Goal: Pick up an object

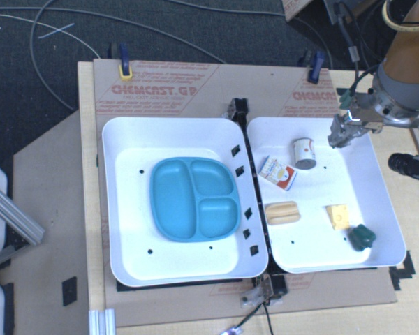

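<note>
Your tool (343, 132) hovers at the right bin's (384, 187) far edge; whether it's apart or together, I cannot tell. Centre it over the small can (304, 153) just left before you descend.

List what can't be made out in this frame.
- Gripper, camera view: fingers too small and blurred to judge.
- Arm: cut off by the top and right edges.
- Can and small box in the right bin: labels too small to read.
</note>
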Motion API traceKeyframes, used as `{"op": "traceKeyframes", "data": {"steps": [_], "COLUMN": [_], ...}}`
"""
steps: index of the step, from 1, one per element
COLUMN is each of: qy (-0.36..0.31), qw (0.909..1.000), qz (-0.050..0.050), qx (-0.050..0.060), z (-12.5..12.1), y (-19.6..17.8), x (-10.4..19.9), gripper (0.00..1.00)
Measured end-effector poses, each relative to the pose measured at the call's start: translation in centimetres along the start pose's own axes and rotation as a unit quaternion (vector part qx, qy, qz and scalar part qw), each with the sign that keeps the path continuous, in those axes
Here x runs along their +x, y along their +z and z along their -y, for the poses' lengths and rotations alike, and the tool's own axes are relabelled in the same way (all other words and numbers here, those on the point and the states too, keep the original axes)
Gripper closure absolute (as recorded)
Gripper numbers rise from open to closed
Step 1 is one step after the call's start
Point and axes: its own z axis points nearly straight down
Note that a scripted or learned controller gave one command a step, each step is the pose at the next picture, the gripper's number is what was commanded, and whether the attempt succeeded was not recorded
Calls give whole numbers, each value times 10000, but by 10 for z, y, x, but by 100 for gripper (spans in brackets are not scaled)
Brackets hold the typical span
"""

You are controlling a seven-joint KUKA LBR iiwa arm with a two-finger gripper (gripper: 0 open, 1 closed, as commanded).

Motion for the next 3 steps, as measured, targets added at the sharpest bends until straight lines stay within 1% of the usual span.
{"op": "traceKeyframes", "data": {"steps": [1, 2, 3], "qy": [-24, -20, -22], "qw": [10000, 10000, 10000], "qz": [-10, -15, -12], "qx": [12, 40, 15], "z": [-8, -12, -24], "y": [-3, 15, 14], "x": [50, 107, 155], "gripper": [100, 100, 100]}}
